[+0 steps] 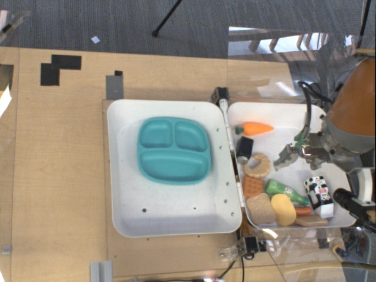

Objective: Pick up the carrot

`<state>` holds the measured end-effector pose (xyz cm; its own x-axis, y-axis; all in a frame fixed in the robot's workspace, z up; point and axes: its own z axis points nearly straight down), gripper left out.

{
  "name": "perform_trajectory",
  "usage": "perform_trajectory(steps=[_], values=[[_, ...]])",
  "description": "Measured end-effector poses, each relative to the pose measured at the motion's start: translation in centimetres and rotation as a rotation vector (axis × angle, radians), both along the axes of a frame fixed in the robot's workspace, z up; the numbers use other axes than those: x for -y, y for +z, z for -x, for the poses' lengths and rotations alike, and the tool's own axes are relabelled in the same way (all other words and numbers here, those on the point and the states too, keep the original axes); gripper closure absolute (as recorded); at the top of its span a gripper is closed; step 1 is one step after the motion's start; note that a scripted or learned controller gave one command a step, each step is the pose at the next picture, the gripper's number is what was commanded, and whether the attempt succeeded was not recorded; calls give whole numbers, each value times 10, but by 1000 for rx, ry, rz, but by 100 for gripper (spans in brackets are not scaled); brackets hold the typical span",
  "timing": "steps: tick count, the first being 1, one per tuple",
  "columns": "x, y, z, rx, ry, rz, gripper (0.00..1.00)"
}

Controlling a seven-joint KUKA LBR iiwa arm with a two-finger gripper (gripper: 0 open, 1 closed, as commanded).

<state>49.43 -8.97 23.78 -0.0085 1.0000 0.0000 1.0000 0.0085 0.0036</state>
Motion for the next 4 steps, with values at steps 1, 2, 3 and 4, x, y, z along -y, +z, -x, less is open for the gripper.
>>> perform_trajectory(steps=[1, 2, 3, 4], values=[[-3, -3, -93, 4, -61, 1, 0], [-10, -72, -147, -5, -110, 0, 0], [-4, -139, -163, 31, -154, -3, 0], [-7, -124, -163, 13, -147, -10, 100]])
